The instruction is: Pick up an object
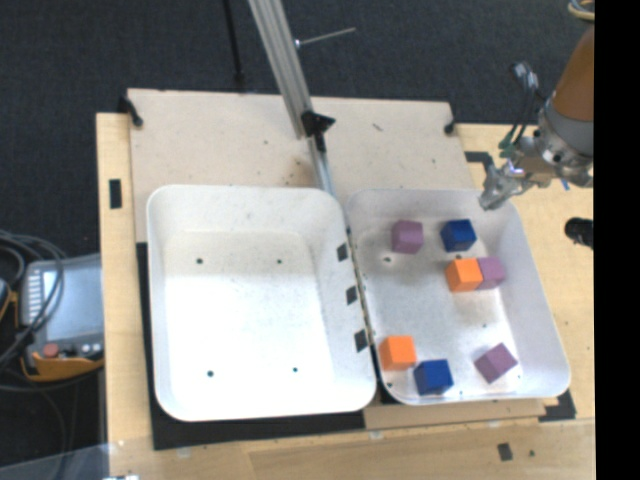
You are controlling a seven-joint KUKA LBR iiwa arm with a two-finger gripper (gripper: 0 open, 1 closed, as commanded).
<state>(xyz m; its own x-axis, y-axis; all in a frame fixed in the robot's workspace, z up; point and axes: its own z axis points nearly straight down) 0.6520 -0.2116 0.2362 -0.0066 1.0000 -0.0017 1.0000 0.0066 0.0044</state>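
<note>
Seven small matte cubes lie in the right-hand shallow white plastic bin (548,340); they look like light, stiff foam or painted wood, with flat faces that a two-finger grasp could take on opposite sides. Nearest the viewer, along the bin's front edge, sit an orange cube (398,352), a dark blue cube (433,376) just beside it, and a purple cube (495,362) turned at an angle and standing apart; that last one looks the easiest to take hold of, since its sides are free. Farther back, a second orange cube (463,274) touches a pale purple cube (491,271), which leaves little room for a finger between them; beyond those rest another purple cube (406,235) and another blue cube (458,234), near each other but apart. The left-hand white bin (250,298) is smooth and lightly speckled; both rest on a pale wooden surface (220,133). Farthest back, at the right bin's rear corner, hovers the metal pincer (500,190); I cannot tell whether it is open or closed, and nothing is seen in it.
</note>
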